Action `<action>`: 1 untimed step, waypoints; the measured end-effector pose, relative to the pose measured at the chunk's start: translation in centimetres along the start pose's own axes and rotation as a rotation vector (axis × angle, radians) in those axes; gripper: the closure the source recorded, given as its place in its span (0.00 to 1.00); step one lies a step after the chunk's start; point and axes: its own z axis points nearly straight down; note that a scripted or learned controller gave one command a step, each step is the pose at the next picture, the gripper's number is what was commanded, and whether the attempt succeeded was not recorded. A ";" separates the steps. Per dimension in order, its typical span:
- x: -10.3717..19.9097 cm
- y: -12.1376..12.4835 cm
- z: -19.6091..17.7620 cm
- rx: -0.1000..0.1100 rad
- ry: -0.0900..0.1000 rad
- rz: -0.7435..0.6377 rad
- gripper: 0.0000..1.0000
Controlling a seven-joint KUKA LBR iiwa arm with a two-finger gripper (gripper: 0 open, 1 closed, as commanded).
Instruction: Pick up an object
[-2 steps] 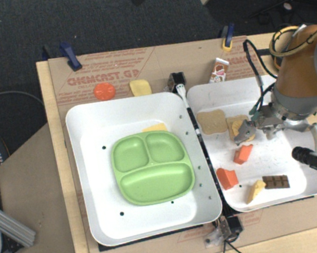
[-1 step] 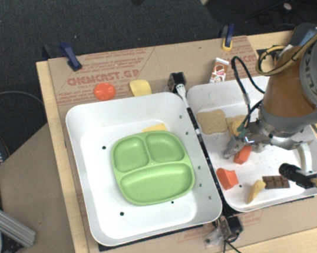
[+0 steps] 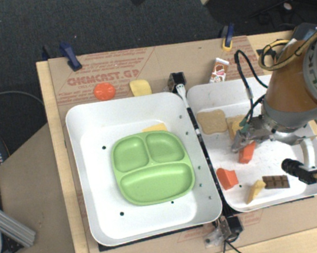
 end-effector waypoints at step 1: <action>8.3 4.2 -9.5 -0.009 0.003 -0.013 1.00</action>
